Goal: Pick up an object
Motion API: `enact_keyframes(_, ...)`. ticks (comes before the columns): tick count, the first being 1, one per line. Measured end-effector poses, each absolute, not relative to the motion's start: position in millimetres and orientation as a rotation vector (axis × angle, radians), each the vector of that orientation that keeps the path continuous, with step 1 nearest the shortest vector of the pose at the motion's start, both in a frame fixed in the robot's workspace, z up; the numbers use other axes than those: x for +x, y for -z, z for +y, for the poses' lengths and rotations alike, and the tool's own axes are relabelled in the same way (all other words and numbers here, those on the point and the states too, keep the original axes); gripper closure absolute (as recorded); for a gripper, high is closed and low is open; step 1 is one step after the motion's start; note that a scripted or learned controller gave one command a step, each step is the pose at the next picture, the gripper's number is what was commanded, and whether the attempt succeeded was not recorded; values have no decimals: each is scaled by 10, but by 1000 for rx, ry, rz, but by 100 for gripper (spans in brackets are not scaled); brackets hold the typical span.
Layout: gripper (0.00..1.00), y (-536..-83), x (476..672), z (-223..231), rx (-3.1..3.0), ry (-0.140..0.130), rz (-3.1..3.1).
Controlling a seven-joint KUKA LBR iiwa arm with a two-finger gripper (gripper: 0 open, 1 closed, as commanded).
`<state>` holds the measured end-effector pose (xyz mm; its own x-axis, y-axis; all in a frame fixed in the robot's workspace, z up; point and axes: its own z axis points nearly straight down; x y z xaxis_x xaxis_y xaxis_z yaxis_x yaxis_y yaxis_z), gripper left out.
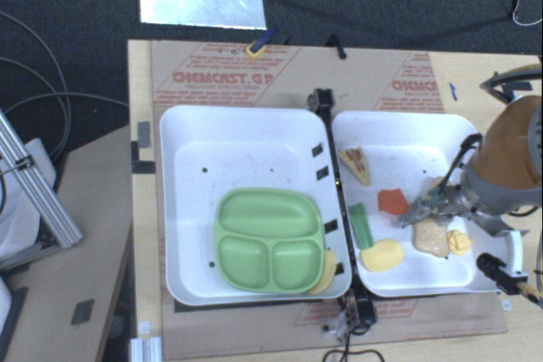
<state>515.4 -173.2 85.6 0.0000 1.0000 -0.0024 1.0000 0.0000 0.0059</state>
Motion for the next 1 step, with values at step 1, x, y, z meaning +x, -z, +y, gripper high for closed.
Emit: enact_keyframes(1,0,-857,5078,-2053,2218,-5,2221)
